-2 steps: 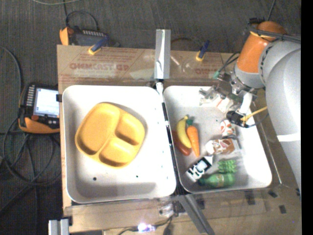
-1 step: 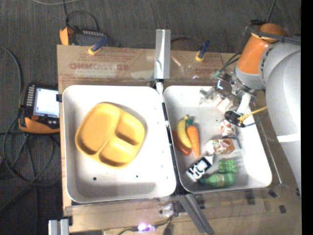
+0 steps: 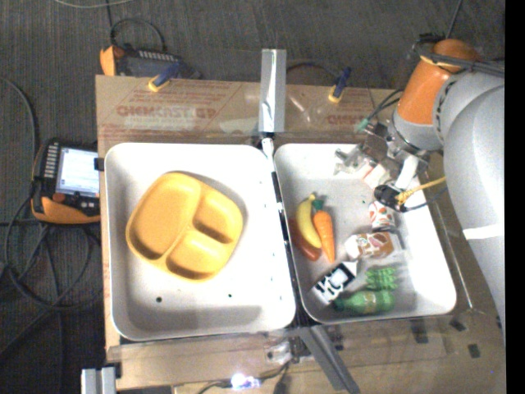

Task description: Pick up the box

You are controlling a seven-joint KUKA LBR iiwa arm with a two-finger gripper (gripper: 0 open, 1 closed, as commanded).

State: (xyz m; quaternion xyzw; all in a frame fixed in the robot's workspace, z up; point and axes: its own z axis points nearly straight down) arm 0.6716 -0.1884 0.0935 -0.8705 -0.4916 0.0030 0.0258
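**Gripper over the right bin's far right corner, box at the near edge**

The gripper (image 3: 392,179) hangs over the far right corner of the right bin (image 3: 435,294), below the arm's (image 3: 476,138) orange band (image 3: 422,93). Whether it is wide, narrow or holding anything cannot be told; cables and small parts crowd it. A white scrap (image 3: 349,164) lies just beside it toward the bin's far edge.

Nearer the middle of the right edge sits a small white and red packet (image 3: 381,214), and just below it a brown and white packet (image 3: 371,245). Along the bin's left side a banana (image 3: 307,224) and a carrot (image 3: 325,230) lie side by side, touching, both pointing from far to near.

The box (image 3: 335,282), white with black markings, lies tilted near the bin's near edge, well apart from the gripper. Green vegetables (image 3: 373,292) lie just beside it, toward the near right corner.

The left bin (image 3: 131,318) holds a yellow divided plate (image 3: 186,224) in its middle. Beyond both bins a cardboard sheet (image 3: 189,113) covers the bench's far side, with a yellow clamp (image 3: 162,76) at its far edge. An orange handset (image 3: 70,183) lies off the bench's left edge.
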